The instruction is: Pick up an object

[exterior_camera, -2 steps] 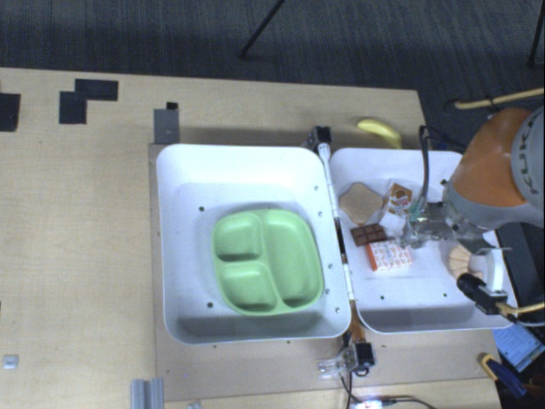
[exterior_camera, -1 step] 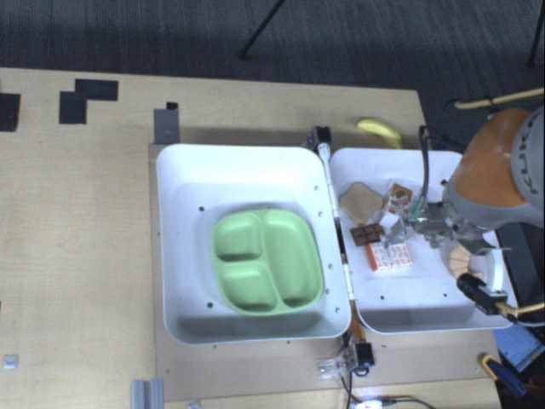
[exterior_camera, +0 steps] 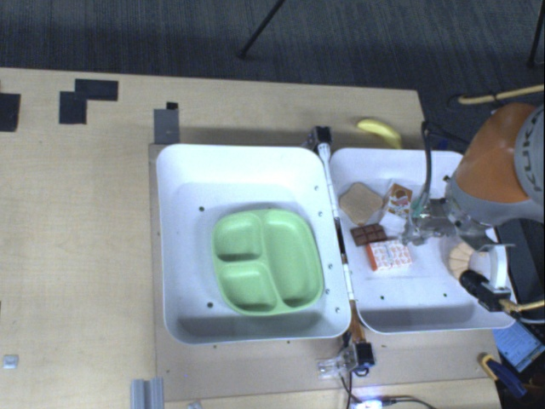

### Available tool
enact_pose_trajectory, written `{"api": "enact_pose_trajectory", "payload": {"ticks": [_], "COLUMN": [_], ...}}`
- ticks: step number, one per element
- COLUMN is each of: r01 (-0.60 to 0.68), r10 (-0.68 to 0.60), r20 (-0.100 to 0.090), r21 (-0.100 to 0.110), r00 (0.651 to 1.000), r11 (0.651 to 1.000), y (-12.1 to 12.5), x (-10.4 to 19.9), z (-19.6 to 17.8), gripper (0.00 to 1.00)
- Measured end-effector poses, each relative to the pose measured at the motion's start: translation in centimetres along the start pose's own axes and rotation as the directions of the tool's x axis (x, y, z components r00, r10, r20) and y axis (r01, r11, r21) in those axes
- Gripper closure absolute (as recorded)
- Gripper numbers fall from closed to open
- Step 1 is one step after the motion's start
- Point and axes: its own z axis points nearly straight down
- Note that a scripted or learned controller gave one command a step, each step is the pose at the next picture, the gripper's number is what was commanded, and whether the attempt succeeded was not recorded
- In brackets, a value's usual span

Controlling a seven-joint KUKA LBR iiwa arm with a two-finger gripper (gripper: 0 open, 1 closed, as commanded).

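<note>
In the right bin (exterior_camera: pixel 409 309) lie a tan bread-like slice (exterior_camera: pixel 360 201), a brown chocolate bar (exterior_camera: pixel 369 234), a red and white box (exterior_camera: pixel 391 256) and a small printed packet (exterior_camera: pixel 398 198). My gripper (exterior_camera: pixel 416 227) hangs low over this bin, just right of the chocolate bar and the box and below the packet. A pale tan piece (exterior_camera: pixel 460 257) peeks out under the wrist on the right. The grey arm with its orange band (exterior_camera: pixel 494 164) comes in from the right and covers the bin's right side.
The left bin (exterior_camera: pixel 183 313) holds a green divided plate (exterior_camera: pixel 266 261). A yellow banana (exterior_camera: pixel 379 130) lies on the bench behind the right bin. Black clamps sit on the ridge between the bins, and cables run along the front edge.
</note>
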Motion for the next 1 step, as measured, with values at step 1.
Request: {"api": "enact_pose_trajectory", "payload": {"ticks": [1], "r01": [0.0], "r10": [0.0], "r20": [0.0], "r21": [0.0], "r00": [1.0], "r11": [1.0], "y": [-0.01], "x": [0.0], "z": [0.01], "gripper": [0.0]}}
